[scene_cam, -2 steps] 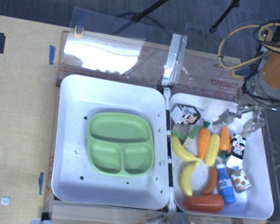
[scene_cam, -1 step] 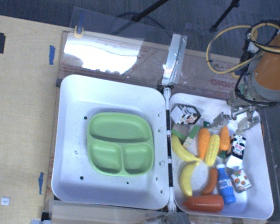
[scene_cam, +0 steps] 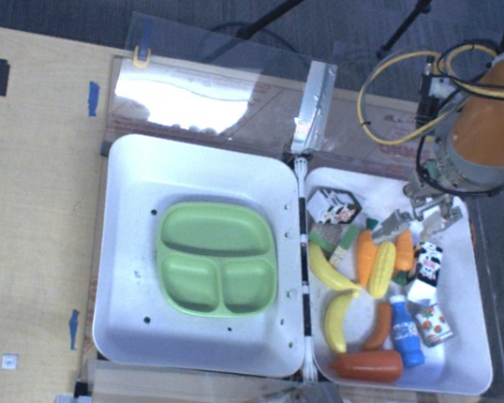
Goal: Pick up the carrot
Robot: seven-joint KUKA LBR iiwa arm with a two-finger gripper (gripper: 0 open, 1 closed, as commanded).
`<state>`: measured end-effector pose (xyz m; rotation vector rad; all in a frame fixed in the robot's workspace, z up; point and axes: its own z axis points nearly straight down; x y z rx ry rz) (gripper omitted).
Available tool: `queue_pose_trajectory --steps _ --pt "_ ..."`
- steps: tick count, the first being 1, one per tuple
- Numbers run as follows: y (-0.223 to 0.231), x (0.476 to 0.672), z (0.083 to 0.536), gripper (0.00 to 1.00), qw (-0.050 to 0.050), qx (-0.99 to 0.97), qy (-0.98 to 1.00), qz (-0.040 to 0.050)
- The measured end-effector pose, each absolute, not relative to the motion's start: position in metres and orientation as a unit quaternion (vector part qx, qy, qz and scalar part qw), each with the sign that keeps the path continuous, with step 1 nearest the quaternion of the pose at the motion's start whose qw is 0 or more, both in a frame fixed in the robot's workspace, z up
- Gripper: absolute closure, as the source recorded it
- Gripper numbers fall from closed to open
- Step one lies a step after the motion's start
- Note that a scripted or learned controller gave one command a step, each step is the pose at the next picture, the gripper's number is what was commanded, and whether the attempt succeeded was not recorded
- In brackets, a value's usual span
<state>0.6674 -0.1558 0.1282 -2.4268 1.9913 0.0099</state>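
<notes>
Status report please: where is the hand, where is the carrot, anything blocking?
Hand above right bin, by carrot's top end. Carrot lying among toys. Corn cob touching it, bananas beside.

A robotics lab: two white bins [scene_cam: 125, 223] sit on a wooden table [scene_cam: 14, 206] marked with blue tape [scene_cam: 92, 97] and black squares, stand legs [scene_cam: 293, 3] on grey carpet behind, yellow cables [scene_cam: 406, 68] looping from the arm [scene_cam: 502, 122].

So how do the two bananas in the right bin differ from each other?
The upper banana is longer and slimmer, lying at a slant along the bin's left wall; the lower banana is shorter and stubbier, lying more upright in the picture. The upper one touches the carrot; the lower one sits beside the red sausage. Both are yellow and curved.
</notes>
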Motion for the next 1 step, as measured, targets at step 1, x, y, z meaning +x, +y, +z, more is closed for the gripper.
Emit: queue_pose_trajectory --steps 1 --pt "-0.1555 0.6687 0.1361 1.00 0.004 -0.770 0.638 0.0048"
